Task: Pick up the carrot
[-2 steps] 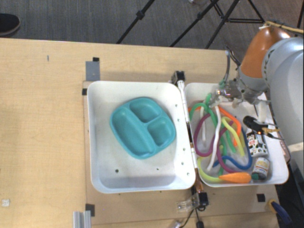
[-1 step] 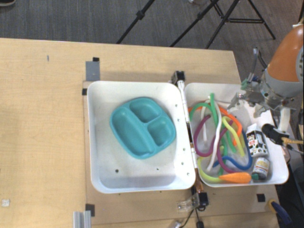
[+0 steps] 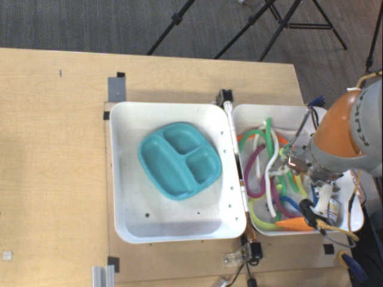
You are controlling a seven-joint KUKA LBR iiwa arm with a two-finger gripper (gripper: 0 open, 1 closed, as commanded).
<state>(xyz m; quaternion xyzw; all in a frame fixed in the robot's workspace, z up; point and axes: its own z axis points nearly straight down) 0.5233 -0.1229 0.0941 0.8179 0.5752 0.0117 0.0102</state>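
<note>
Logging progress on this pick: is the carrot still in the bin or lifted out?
In the bin. The carrot lies on the right bin's floor near its front edge.

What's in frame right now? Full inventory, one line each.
bins: 2, white, side by side on the bench
divided plate: 1, teal, three compartments, middle of the left bin
carrot: 1, orange, near front edge of the right bin
loops/cords: several, green, purple, white, blue, tangled in the right bin
bench: 1, light wood, under both bins
stands: black legs on the grey carpet behind the bench
arm: 1, grey with orange band, over the right bin
tool: 1, low among the cords in the right bin, up-frame of the carrot; finger state unclear
</note>
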